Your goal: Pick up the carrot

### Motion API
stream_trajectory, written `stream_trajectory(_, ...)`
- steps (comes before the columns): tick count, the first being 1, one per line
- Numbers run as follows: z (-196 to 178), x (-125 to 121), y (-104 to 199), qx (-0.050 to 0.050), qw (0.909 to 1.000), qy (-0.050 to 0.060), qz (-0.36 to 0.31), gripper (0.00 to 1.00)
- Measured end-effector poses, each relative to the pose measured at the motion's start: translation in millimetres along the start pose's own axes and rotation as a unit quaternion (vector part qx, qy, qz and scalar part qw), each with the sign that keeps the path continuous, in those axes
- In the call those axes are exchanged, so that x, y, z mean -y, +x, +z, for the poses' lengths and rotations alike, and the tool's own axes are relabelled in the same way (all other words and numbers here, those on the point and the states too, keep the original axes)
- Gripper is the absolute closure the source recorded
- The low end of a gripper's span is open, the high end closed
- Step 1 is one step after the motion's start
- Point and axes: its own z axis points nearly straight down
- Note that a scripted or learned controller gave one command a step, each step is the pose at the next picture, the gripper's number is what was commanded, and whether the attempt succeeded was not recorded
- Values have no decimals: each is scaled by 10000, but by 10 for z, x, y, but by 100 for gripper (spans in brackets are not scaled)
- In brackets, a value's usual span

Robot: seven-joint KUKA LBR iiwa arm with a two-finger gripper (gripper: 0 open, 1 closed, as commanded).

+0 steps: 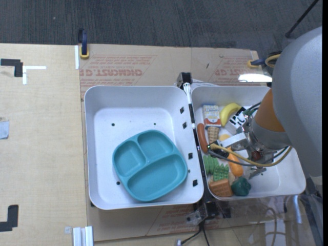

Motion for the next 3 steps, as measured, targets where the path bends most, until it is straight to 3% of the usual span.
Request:
stream_trajectory(1, -3, 35, -275, -16, 9995, -9, -307, 0)
stream_trajectory(2, 2, 34, -157, -6, 10000, -7, -30, 0)
stream_trajectory(3, -82, 28, -153, 8, 10000, 4, -73, 100)
